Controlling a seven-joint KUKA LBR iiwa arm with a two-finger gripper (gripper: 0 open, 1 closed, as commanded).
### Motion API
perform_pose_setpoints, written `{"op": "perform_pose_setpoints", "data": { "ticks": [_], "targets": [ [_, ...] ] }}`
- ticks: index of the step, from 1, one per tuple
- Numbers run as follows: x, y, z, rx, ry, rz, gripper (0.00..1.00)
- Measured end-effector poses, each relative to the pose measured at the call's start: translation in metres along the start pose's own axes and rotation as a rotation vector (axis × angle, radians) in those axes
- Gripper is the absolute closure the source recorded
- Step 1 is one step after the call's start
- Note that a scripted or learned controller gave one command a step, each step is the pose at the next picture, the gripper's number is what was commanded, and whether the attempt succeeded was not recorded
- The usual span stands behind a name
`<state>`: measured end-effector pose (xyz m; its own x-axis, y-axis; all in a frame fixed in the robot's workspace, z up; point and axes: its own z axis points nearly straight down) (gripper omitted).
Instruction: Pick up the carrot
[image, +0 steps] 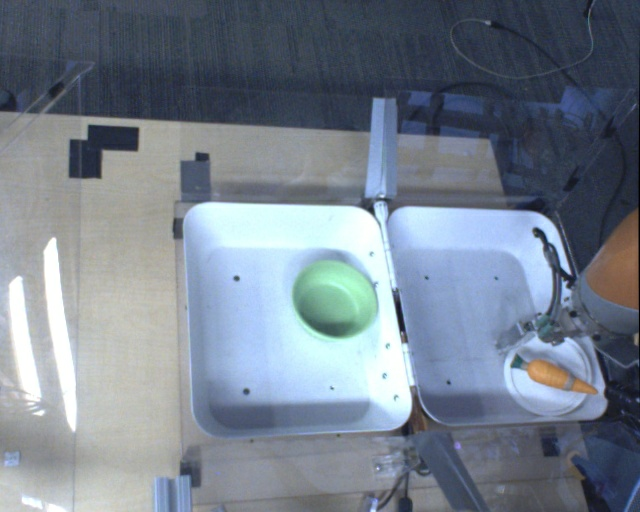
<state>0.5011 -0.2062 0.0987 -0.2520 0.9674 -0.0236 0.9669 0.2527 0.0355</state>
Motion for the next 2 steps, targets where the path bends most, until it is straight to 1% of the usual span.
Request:
{"op": "perform_pose_setpoints", "data": {
  "ticks": [1,2],
  "targets": [
    [0.001,-0.001,0.005,0.002,0.002,-0.154,0.0],
    [0.0,0.005,-0.006,-0.008,-0.002,-0.158,1.0]
  ]
}}
